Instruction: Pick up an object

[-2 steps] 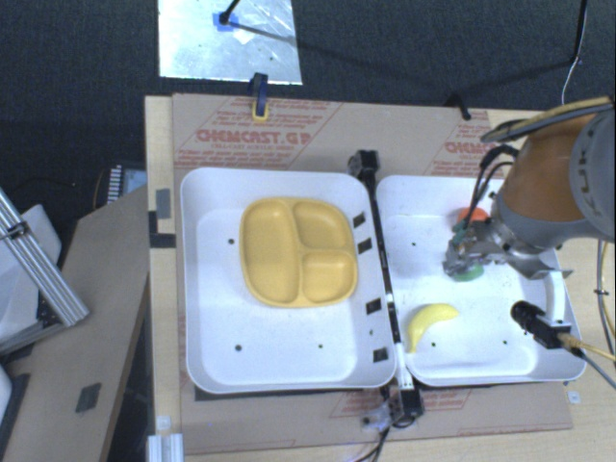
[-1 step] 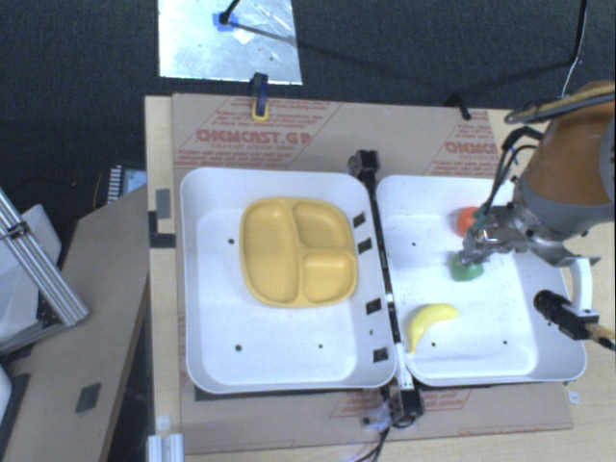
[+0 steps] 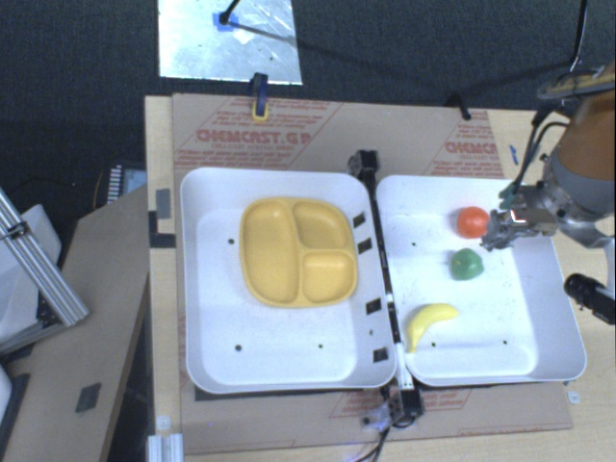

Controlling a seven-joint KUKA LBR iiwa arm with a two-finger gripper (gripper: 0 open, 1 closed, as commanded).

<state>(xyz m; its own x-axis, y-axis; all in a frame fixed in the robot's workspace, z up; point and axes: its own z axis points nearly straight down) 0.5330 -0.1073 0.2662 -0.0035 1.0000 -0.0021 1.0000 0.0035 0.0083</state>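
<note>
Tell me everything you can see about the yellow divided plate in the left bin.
The yellow divided plate is a rounded-square tray that looks like matte plastic, moulded into three compartments: one long section on its left and two smaller ones on its right. It lies flat, turned slightly, a little above the middle of the left bin. Nothing rests in its compartments, and nothing but the bin floor touches it.

Yellow divided plate (image 3: pixel 296 251) in left bin (image 3: pixel 207 354).
</note>
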